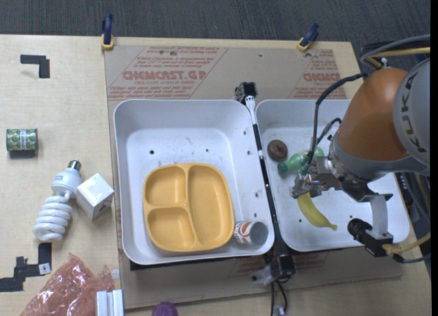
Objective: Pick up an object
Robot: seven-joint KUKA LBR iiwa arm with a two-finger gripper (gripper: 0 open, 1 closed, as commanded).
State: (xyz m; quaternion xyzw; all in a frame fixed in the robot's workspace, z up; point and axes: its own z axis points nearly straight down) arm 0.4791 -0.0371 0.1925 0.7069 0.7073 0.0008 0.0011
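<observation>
My end effector [309, 183] hung low over the right bin [383, 236], close above the stem end of a banana [315, 212]; I could not tell how its tips stood, as the metal parts blurred together there. My arm [373, 126] came in from the right, its smooth orange band bulging wide above the grey wrist and hiding part of that bin, with black cables looping around it.

The banana lay on the bin floor, curved, yellow and glossy, its tip pointing toward the near right corner. Just left of my end effector sat a green plastic object [294, 162], rounded, and beyond it a small dark brown round thing [277, 148], each apart from the banana.

The left bin [137, 137], also shallow, white and hard-walled, held a yellow plate [188, 206] with three compartments, rounded at the corners, lying flat. A small cup [250, 232] lay on its side in that bin's near right corner, just beside the plate.

Out on the wooden bench [61, 102] to the left lay a white spiral light bulb [56, 208], a white cube [94, 195] touching it, and a small green can [21, 141].
</observation>
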